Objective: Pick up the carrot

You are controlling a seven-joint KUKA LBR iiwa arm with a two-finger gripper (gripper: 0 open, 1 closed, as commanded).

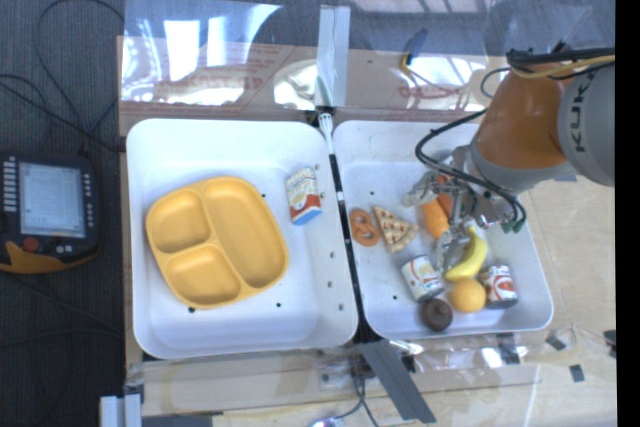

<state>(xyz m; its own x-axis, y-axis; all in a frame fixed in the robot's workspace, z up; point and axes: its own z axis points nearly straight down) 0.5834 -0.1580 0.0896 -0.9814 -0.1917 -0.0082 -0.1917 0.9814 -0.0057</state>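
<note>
Since the carrot [436,217] sits in the right bin [385,143] among clutter, I hang my gripper [456,207] right over it. Fingers look spread around it, probably; no clear grip yet.

Two bins side by side on the tabletop [590,245]. Left bin [225,325]: divided tray [215,240] at left, small carton [303,194] to its right. Right bin [530,300]: pretzel [364,227] and waffle piece [394,228] at left; carrot [435,216] beneath the claw [455,215]; banana [468,257], cans, orange [467,296] and donut [436,314] along the near side.
</note>
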